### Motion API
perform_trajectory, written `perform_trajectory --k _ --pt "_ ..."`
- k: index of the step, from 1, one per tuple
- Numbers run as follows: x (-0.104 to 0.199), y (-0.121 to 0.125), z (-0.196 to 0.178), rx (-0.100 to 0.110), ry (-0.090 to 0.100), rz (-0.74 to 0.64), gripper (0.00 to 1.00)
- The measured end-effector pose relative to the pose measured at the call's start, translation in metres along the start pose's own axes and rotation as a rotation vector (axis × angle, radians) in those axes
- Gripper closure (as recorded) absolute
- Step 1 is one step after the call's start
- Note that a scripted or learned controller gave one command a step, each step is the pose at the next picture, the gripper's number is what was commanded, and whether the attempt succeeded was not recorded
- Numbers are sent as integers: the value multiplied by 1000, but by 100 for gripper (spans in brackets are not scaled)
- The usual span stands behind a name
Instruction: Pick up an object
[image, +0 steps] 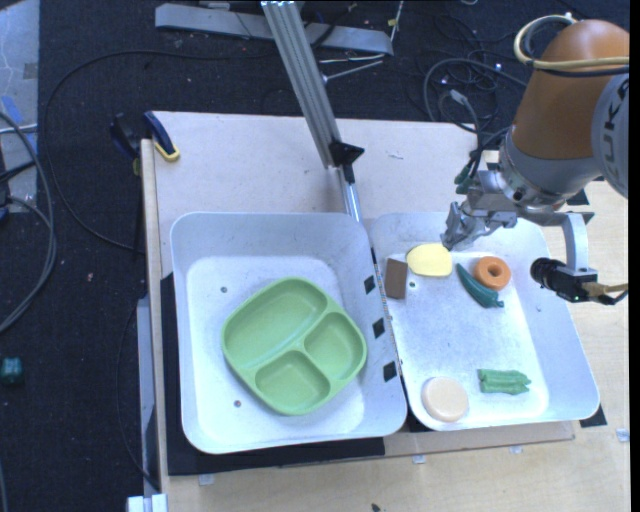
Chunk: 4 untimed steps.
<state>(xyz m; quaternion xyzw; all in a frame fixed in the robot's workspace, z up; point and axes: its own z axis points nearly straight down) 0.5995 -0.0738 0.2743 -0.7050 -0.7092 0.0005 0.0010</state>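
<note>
My gripper (455, 237) hangs over the far part of the right bin (560, 340), just above and to the right of a pale yellow lemon-shaped piece (430, 261). Nothing shows between its tips. A brown block (396, 278) stands left of the yellow piece against the bin's wall. An orange ring (492, 272) sits on a teal green strip (480, 287) to the right. Near the front lie a round cream disc (444, 398) and a small green leafy piece (503, 381).
The left bin (195, 250) holds a green divided plate (293, 346) with three compartments. A slanted metal pole (310, 85) crosses above the bins' far edge. Clamps (160, 140) sit at the bench's far left corner.
</note>
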Motion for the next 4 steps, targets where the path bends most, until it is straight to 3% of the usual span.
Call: perform_trajectory --k 3,4 --pt "142 -46 45 1 0 -1 100" --pt "139 -45 44 -1 -1 5 0"
